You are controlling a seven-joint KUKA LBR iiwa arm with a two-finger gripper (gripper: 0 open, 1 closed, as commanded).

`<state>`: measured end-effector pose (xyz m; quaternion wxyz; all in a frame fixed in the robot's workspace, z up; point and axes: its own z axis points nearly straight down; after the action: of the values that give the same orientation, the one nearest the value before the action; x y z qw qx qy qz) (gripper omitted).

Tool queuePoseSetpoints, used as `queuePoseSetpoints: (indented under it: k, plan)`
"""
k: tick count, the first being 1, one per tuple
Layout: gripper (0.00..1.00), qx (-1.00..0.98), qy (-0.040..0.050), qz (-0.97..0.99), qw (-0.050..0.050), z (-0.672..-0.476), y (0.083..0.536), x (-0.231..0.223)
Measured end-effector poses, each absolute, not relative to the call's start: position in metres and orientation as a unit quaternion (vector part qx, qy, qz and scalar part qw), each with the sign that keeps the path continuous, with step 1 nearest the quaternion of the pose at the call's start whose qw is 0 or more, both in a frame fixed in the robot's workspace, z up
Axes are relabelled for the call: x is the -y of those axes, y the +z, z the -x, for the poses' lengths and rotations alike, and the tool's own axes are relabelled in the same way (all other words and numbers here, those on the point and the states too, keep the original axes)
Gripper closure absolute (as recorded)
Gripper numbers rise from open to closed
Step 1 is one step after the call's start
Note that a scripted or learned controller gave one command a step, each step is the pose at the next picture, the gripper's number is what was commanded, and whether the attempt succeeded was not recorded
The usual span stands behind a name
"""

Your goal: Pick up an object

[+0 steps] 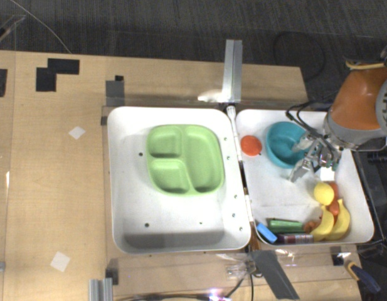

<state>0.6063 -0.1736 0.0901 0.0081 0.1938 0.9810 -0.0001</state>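
Observation:
My gripper (300, 160) hangs low over the right bin (268, 187), at the right rim of a teal bowl (281, 144). Its fingers are spread open and nothing sits between them. An orange ball (251, 145) lies left of the bowl near the divider. Just below the gripper rests a yellow lemon-shaped piece (324, 193), and under that a banana (337, 222). A green marker (286, 224), a red pen (295, 237) and a small blue piece (266, 232) lie along the bin's front wall.
The left bin (127, 187) holds a green divided plate (184, 158). The arm with its orange band (362, 102) comes in from the right over the right bin's far corner. A metal post (233, 71) stands behind the divider between the bins.

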Motion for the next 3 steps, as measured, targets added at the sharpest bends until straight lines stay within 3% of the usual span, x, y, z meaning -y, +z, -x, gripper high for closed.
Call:
queuePoseSetpoints:
  k: [1,2,3]
  plan:
    - [0.0,-0.98,-0.0002,-0.199,0.009,-0.545,0.091,0.171]
    - [0.0,-0.962,0.0009,-0.275,0.009,-0.555,0.091,0.168]
    - [0.0,-0.946,0.0009,-0.324,0.011,-0.524,0.092,0.147]
